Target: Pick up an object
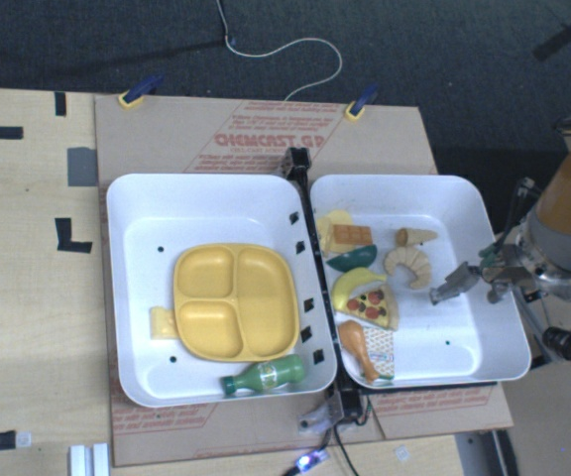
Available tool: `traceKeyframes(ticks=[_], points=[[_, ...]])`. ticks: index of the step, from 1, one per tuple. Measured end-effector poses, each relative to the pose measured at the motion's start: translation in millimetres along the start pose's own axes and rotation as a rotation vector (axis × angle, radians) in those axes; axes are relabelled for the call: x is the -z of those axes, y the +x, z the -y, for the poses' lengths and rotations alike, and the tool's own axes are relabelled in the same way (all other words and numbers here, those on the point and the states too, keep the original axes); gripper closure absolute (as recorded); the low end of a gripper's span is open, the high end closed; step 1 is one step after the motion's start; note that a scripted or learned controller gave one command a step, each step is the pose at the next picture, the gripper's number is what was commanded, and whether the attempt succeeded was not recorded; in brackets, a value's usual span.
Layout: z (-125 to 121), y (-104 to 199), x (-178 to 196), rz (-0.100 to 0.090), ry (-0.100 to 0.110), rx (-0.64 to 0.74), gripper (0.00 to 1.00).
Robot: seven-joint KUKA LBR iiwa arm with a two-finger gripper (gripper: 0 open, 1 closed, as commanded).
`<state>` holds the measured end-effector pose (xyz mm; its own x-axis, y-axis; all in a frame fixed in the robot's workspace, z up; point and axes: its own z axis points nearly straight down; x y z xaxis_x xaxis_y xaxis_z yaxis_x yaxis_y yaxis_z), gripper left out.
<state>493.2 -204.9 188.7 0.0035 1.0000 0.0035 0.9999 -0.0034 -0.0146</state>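
My gripper hangs over the right side of the right bin, reaching in from the right edge. It is open, with nothing between its fingers. Its grey finger points left toward a beige croissant, a short gap away. A small tan piece lies just behind the croissant. Along the bin's left wall lie a cheese wedge and cracker, a green piece, a banana, a pizza slice and an orange drumstick.
The left bin holds a yellow divided plate, a green bottle by its front wall and a pale yellow wedge left of the plate. A black divider joins the bins. A white cable lies behind.
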Motion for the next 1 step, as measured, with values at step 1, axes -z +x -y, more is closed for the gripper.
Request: traceKeyframes(ticks=[1], points=[[-3.1, 0.1, 6.2, 0.003, -0.012, 0.004, 0.0]])
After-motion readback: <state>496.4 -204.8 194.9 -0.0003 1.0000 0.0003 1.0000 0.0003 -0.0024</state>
